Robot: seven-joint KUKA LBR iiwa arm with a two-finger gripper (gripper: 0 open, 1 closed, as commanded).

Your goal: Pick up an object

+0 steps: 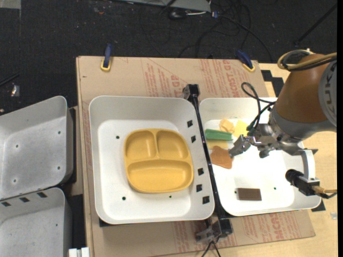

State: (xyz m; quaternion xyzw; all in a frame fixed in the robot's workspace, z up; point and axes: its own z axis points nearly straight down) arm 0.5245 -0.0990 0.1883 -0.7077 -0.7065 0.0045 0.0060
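Objects for picking are seen in the right bin (278, 205): a green piece (217, 135) and a yellow piece (230, 126) at its far left, an orange-brown piece (222, 157) just near of the green one, and a dark brown block (249, 194) lying alone toward the near side. The end effector (239, 145) is positioned over the bin's left part, just right of the orange-brown piece and near the green one (contact with either cannot be judged). Whether it is spread or pressed together cannot be told, and nothing is seen pinched in it. A yellow divided plate (159, 160) is laid in the middle of the left bin (107, 197). Both bins are carried by a cardboard-covered table (161, 71).
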